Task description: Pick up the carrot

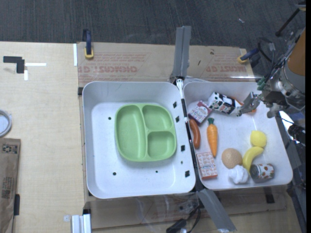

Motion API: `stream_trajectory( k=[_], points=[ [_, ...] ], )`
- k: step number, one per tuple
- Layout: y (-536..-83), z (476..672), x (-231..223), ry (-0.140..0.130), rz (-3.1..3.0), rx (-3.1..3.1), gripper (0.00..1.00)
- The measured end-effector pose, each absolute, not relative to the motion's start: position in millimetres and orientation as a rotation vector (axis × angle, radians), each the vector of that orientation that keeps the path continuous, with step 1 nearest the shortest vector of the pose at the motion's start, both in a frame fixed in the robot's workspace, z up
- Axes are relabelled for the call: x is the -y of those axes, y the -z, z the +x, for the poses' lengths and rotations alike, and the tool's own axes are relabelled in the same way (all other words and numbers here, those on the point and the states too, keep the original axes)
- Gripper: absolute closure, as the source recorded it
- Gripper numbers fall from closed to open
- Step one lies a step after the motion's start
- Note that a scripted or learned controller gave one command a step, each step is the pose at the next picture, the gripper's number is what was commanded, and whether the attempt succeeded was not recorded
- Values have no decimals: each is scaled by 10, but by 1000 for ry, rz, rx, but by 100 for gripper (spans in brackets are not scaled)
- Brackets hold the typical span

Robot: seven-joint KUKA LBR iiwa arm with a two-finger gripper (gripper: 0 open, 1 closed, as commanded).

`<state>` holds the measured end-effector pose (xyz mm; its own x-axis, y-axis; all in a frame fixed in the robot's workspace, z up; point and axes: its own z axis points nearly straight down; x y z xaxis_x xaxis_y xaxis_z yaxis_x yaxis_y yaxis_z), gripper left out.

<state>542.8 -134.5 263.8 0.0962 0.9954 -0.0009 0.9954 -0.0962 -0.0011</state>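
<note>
Overhead, the camera looks down on a table (43, 130) carrying 2 shallow white bins side by side. The left bin (97, 178) holds a green divided plate (145, 131) with 3 compartments, lying flat near the bin's middle.

The carrot (212, 135) lies in the right bin (284, 176), in its left half, orange body pointing toward the near edge and green top toward the far edge. Just left of it lies a sausage (195, 132), roughly parallel. A small pink carton (198, 111) sits beyond the carrot's top, and a black-and-white cow-print carton (222, 103) lies further back. Near the carrot's tip are a red-and-white box (207, 165) and a brown egg (232, 158). A white lump (238, 174), a banana (251, 157), a lemon (258, 139) and a small can (263, 172) fill the right front corner.

The gripper (250, 104) sits at the bin's far right, beside the cow-print carton and well apart from the carrot. Whether its fingers are apart or together cannot be told from this view.
</note>
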Motion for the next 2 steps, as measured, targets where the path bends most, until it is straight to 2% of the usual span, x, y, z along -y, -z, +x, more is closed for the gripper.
stream_trajectory(
  k=[1,2],
  points=[
    [-1714,5250,1085,-3,-2049,2378,0],
    [-907,5227,1020,-3,-2240,2200,0]
  ],
)
